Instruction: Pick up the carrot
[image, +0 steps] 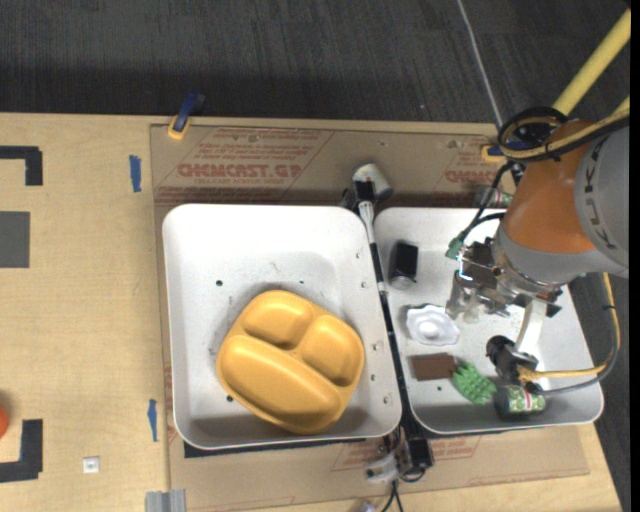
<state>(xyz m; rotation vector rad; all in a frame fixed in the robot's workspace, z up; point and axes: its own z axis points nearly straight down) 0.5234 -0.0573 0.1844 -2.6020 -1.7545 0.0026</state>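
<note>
Right bin (580, 345), near edge: green leafy item (470, 383), brown block (433, 367) just beside it, then white piece (431, 324). Tool (485, 303) hangs above the bin's middle; apart or together, cannot tell. Black item (403, 260) at the far side. Left bin (200, 260): yellow lump (290, 358). Carrot: cannot tell which item it is.

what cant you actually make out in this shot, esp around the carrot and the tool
- Carrot: no orange root can be made out in the camera view. Green leafy bits lie in the right bin; whether they belong to it is unclear.
- Tool: its fingers blur into the wrist hardware, so their state is unreadable.
- Right bin floor under the arm: hidden by the arm.
- Orange thing: cut off by the left edge.
- Small black item: too small to identify.
</note>
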